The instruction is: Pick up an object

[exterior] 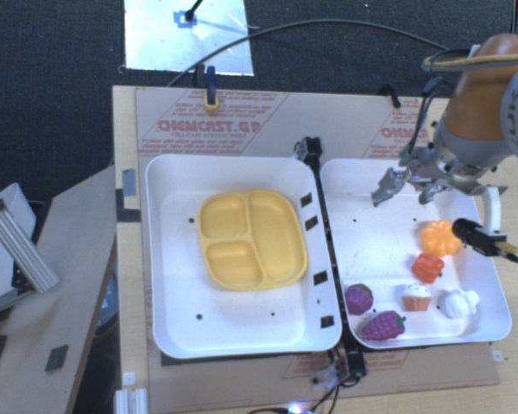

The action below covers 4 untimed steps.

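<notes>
My gripper (407, 190) hangs over the back of the right bin (363, 231), open, with nothing between its fingers. Toward the bin's front right lie an orange pumpkin-like toy (439, 237), a red-orange pepper (427, 267), a small cupcake (416, 297) and a white toy (458, 303). A purple round fruit (358, 298) and a bunch of purple grapes (382, 325) sit at the front edge. The gripper is behind and above all of them and touches none.
The left bin (173, 257) holds a yellow divided plate (250, 238) at its middle. A black clipped divider (321, 231) runs between the two bins. The right bin's back-left floor is bare white.
</notes>
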Motion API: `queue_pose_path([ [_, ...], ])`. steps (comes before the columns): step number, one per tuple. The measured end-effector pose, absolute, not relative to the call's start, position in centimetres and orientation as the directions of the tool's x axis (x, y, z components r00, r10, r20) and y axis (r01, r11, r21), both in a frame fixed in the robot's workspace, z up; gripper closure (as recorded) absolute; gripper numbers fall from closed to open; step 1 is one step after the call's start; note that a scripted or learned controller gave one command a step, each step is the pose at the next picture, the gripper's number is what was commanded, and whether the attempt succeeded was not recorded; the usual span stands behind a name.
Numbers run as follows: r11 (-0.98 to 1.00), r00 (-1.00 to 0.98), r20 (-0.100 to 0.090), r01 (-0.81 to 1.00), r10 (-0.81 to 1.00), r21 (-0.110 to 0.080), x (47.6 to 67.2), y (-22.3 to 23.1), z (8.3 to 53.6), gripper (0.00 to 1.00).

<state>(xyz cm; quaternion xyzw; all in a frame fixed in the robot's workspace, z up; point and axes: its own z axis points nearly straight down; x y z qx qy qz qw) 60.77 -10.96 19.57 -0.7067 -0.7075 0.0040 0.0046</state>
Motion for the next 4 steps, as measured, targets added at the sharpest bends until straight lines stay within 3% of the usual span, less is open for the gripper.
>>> queue_pose_path([
  [1, 0.003, -0.003, 0.000, 1.000, 1.000, 0.001, 61.1, -10.9, 20.4, 0.00],
  [3, 0.001, -0.001, 0.000, 1.000, 1.000, -0.001, 60.9, -11.1, 9.9, 0.00],
  [4, 0.001, -0.001, 0.000, 1.000, 1.000, 0.000, 60.9, -11.0, 8.4, 0.00],
])
